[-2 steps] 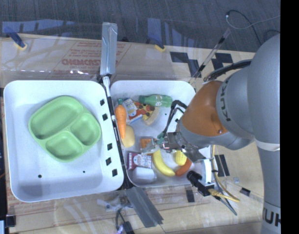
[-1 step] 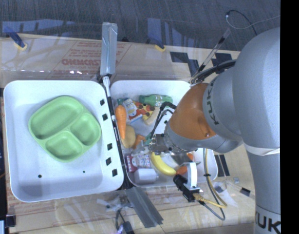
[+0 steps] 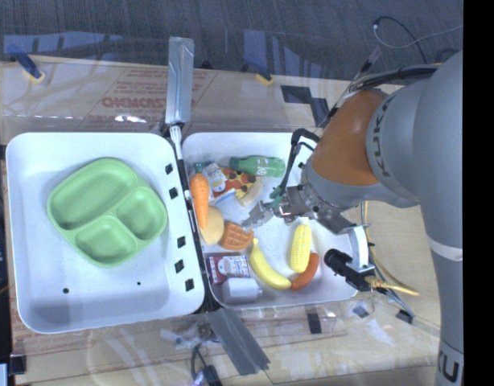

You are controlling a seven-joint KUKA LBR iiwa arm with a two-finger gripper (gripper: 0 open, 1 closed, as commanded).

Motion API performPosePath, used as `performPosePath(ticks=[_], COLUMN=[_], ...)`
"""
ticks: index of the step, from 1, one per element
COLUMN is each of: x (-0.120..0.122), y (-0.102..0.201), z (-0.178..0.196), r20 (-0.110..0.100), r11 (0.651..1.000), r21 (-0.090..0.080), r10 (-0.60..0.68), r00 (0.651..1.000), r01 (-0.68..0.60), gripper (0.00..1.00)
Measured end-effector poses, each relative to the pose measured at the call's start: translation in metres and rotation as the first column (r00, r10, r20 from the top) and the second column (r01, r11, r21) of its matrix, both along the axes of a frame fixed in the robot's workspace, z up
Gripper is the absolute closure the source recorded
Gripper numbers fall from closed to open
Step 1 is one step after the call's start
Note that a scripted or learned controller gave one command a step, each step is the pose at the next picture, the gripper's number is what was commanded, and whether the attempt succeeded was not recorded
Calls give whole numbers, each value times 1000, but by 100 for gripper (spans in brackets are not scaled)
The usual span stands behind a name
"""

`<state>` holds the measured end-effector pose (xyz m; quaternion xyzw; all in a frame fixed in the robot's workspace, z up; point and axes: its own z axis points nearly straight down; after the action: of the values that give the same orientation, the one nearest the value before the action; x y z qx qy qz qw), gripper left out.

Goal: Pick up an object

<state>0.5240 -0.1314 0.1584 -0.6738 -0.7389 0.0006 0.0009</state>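
While the arm is reaching in from the right over the right-hand bin [image 3: 200,147], the gripper [image 3: 267,209] is hanging above the middle of the toy food pile, and its metal tips are blurring into the clutter below, so whether they are apart or together I cannot tell; nothing is visibly sitting between them. Just to the right of and below the tips, the corn cob [image 3: 300,248] is lying with its long axis running roughly toward the near wall, and it is looking like the nearest free piece, though any item here would satisfy the task. Touching its lower end, an orange-red sausage-like piece [image 3: 308,272] is curving toward the banana [image 3: 267,268], which is stretching diagonally from the middle of the bin toward the near wall. To the left of the tips, a waffle-like piece [image 3: 238,237] and a pale round piece [image 3: 212,227] are crowding together, with the carrot [image 3: 200,201] standing lengthwise along the divider wall. Behind the tips, a green bottle [image 3: 259,166] is lying crosswise near the far wall. Open floor is showing mainly to the right of the cob, so a closing move there is looking least obstructed, while the left side is leaving little room. Across the divider, the green plate [image 3: 107,210] is sitting alone in the left bin [image 3: 38,312].
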Motion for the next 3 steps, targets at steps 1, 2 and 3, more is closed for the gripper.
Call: performPosePath(ticks=[1,2,3], x=[-43,-42,-42], y=[24,24,24], z=[-62,-52,-52], r20=[13,15,15], r11=[987,986,986], r21=[-3,-3,-3], r10=[161,166,166], r00=[987,986,986], r01=[-161,-166,-166], gripper=[0,100,0])
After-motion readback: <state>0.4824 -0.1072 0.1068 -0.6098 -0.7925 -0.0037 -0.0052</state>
